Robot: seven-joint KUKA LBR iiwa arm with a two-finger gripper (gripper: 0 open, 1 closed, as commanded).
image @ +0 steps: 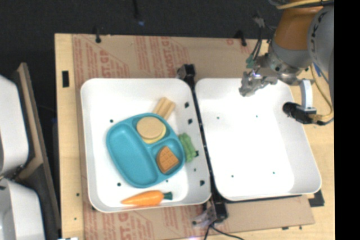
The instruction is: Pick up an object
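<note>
Pincer [251, 87] hangs over the top-left corner of the right bin [292, 174]. I can't tell its state from this angle, too small and seen end-on. Nothing is visibly held.

Risks, my read:
- Nothing pickable sits under or near the pincer, and the bin floor below it shows only bare white. A descent here closes on air.
- All candidates are well to the pincer's left, across the divider [198, 121] between bins. A low traverse could clip that rim or the clamp [186, 72] just left of the pincer.
- Items in the left bin are crowded, so a grasp may grab the tray lip or nudge neighbours rather than lifting one piece.

Contents:
- Left bin [95, 98], far left of the pincer: blue tray [132, 157] holding a round cracker [151, 128] and a waffle piece [167, 159].
- Wooden block [165, 107] touches the tray's upper edge, nearest of the lot to the pincer.
- Green piece [187, 147] sits against the tray's right side.
- Carrot [147, 198] lies below the tray, farthest from the pincer.
</note>
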